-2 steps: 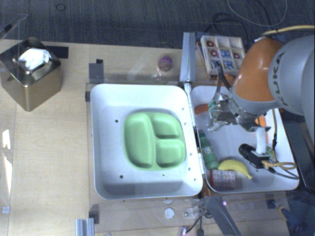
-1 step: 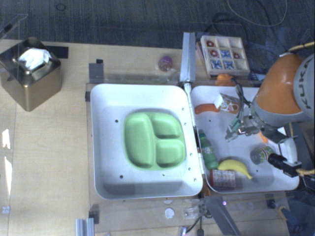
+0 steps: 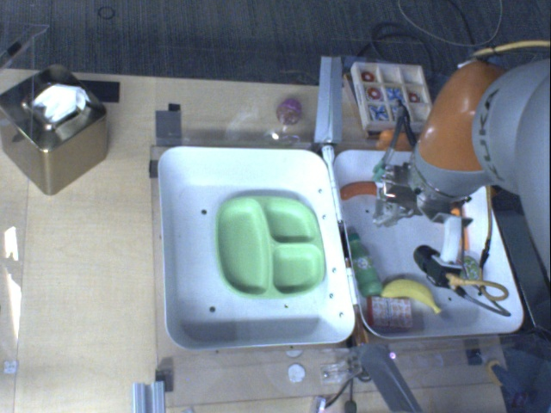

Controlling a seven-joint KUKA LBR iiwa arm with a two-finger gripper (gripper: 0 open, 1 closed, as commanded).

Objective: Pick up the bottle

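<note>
Green plastic bottle [image 3: 365,267] is seen lying untouched along the right white bin's [image 3: 508,312] left wall, beside a yellow banana [image 3: 413,292]; the tool [image 3: 393,198], its state unreadable, is poised above; grasping remains undone.

Robotics laboratory test bench.

Evidence: a wooden bench [image 3: 77,256] carries two shallow white bins, the left bin [image 3: 185,256] at frame centre and the right bin [image 3: 508,304] beside it, fixed by metal brackets. A grey and orange industrial arm [image 3: 482,119] enters at upper right. Loose cables [image 3: 448,15] cross dark carpet [image 3: 215,15] along the top edge.
</note>
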